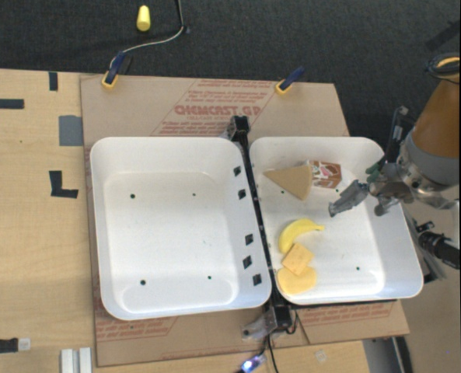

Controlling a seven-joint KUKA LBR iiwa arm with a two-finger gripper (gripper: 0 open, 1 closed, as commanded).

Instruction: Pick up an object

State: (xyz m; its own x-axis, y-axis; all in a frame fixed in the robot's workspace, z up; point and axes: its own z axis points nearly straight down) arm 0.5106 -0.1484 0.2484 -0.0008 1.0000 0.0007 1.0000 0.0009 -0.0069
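Camera view: looked down on a light wooden bench (28, 231) with black tape marks (59, 183) along its left side. Saw dark carpet (308, 22) beyond the far edge, with a small yellow item (143, 18) and a black cable (176, 10) lying on it. Noted a cardboard sheet (207, 107) with red print under both bins, held at its far edge by two blue-and-yellow clamps (113, 72).

Had the left bin (110, 169) and the right bin (401, 274) touching, with a row of black clips (249, 239) down the seam between them.

Found all candidates in the right bin:
- tan wedge (290, 179), far-left part, flat, point aimed left
- red-brown and white packet (325, 173), touching the wedge's right side
- yellow banana (300, 231), curved, near the left wall, mid-bin
- yellow-tan block (298, 260), just nearer than the banana, overlapping a pale yellow disc (296, 280) by the near-left corner

Came in from the right: grey arm with orange band (440, 119). Placed the gripper (357, 202) over the right half of the right bin, right of the banana and nearer than the packet, apart from both. Couldn't tell from this angle whether released or clenched.
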